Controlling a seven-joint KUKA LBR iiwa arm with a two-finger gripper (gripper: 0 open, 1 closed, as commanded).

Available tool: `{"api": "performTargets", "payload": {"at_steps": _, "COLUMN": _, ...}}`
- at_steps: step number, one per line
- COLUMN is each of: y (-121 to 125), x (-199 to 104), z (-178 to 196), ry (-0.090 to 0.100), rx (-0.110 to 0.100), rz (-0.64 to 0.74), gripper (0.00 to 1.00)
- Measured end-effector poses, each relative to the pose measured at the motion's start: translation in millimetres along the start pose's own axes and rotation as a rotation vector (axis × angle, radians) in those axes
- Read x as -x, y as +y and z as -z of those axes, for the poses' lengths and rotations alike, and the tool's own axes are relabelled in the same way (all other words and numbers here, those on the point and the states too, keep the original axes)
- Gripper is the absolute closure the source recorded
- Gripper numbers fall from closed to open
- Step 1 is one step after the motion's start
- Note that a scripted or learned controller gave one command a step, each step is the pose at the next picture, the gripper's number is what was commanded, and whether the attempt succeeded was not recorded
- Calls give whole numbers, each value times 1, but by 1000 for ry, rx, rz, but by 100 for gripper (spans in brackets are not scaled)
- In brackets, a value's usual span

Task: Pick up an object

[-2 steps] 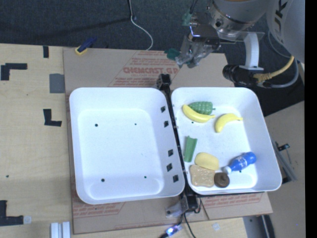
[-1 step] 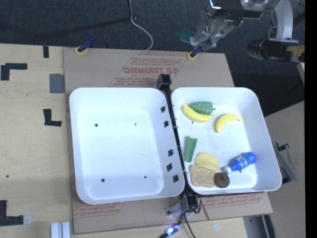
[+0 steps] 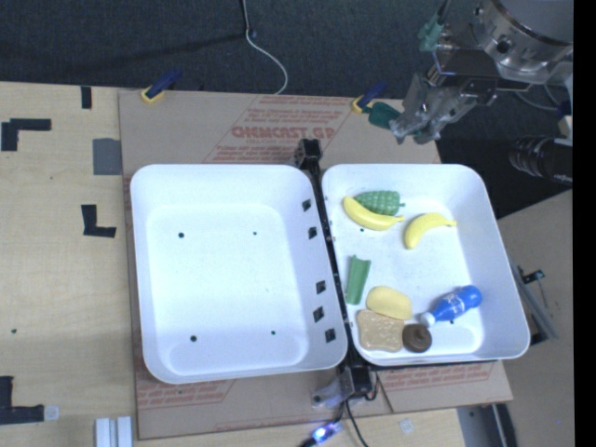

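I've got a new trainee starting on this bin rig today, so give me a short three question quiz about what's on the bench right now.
1. True or false: both bananas lie in the left bin.
2. Multiple choice: what lies beside the blue bottle, touching its cap end? A) the green stick B) the dark round piece C) the yellow banana
3. Short answer: where is the end effector relative to the right bin?

Key:
1. False; both the yellow banana and the other banana lie in the right bin.
2. B
3. Outside it, beyond its far right corner, with no object between its fingers.
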State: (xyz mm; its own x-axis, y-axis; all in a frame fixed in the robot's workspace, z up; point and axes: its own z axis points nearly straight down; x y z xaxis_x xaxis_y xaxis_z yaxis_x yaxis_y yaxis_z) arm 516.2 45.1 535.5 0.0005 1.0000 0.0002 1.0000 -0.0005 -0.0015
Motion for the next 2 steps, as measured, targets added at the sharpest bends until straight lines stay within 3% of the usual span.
{"api": "performTargets", "payload": {"at_steps": 1, "y": -8, "x": -38, "z": -224, "ry": -4, "rx": -18, "rz": 3, "gripper": 100}}
{"api": "performTargets", "payload": {"at_steps": 2, "y": -3, "x": -16, "z": -221, "ry": -1, "rx": -2, "rz": 0, "gripper": 100}}
